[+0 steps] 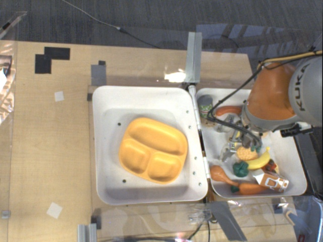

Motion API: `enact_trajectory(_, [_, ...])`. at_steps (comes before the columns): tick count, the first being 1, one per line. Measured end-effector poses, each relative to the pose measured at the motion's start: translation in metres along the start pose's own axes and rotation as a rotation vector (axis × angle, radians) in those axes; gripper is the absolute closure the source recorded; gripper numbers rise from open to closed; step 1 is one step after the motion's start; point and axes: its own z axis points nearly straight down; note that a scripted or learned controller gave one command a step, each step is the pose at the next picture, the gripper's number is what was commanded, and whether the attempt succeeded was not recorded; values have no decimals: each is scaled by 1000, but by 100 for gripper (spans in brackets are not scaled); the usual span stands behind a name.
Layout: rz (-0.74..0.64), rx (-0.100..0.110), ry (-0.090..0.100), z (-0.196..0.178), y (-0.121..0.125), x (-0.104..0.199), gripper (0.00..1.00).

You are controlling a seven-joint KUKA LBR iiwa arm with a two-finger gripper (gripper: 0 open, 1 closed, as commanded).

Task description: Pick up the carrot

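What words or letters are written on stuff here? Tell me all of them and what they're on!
"KU": big dark letters running down the grey robot arm, cut off at the picture's edge.
The small carton in the right bin has print on it, too small and blurry to read.
The yellow divided plate in the left bin has no writing.

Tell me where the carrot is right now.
The carrot lies at the right bin's near edge, between the drumstick and the small carton, below the banana.
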Motion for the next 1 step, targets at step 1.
enact_trajectory(1, [0, 0, 0, 0, 0, 0, 0])
